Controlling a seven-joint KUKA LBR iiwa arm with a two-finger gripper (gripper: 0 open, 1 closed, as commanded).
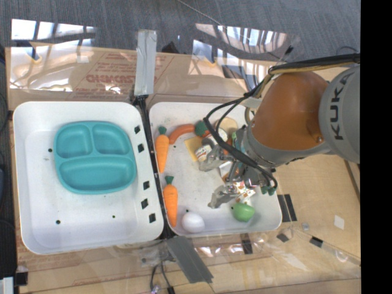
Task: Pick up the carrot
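Right bin [184, 112]: 3 carrots along its left side. 1 upright by the wall [162, 152], 1 lower [171, 203], 1 curved near the top [182, 131]. White egg [193, 222] and green pear-like fruit [243, 212] at the bottom edge. Pincer [228, 185] hovers mid-bin over clutter, fingers apart, holding nothing, possibly. Left bin [27, 182] carries a teal divided plate [94, 156].

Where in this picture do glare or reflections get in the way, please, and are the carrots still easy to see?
In the camera view, bright window-like reflections streak the clear sheet behind the bins, washing out the print on the cardboard; lighting in the right bin is even, with soft shadows; the carrots along its left wall look sharp, while the arm hides part of the bin.
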